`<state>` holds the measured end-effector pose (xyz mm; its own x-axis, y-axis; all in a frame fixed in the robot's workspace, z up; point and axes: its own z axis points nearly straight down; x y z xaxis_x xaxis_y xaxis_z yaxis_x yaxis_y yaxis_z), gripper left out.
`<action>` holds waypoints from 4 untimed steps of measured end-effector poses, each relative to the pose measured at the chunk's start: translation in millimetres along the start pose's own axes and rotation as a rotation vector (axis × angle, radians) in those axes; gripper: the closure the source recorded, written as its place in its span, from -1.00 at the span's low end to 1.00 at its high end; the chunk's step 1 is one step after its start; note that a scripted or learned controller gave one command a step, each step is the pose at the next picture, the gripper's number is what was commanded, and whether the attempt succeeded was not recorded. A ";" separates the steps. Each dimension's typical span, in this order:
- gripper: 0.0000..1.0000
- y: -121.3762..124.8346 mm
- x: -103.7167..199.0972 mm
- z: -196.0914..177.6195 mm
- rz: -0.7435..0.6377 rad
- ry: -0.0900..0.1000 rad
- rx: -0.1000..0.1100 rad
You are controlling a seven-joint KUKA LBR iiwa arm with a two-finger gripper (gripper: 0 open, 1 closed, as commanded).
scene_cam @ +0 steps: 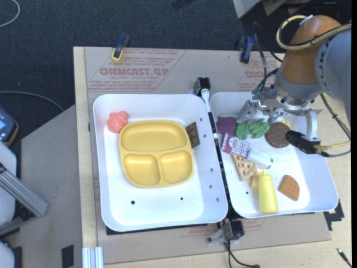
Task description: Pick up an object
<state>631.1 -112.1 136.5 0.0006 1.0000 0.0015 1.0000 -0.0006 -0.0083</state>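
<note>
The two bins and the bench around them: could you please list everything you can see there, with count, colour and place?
Bins: 2, white, side by side on the bench.
Divided plate: 1, yellow, middle of left bin.
Pink toy: 1, left bin, far left corner.
Brown block: 1, at the plate's right edge.
Green leafy toy: 1, right bin, far part.
Brown round patty: 1, beside the green toy.
Purple item: 1, right bin, left side.
Waffle slice: 1, tan, right bin centre.
Mustard bottle: 1, yellow, right bin, near edge.
Brown biscuit: 1, right of the bottle.
Clamps: 2, far edge of bench.
Gripper: 1, grey, above the green toy.
</note>
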 end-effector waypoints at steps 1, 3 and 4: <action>-1.00 2.5 -0.4 46.6 -0.001 -0.003 -0.012; 1.00 7.4 -8.7 -13.1 -0.001 -0.004 -0.015; 1.00 13.4 0.1 -63.4 -0.003 -0.003 -0.017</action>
<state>645.0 -112.1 199.8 -0.0021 1.0000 -0.0017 1.0000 0.0021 0.0082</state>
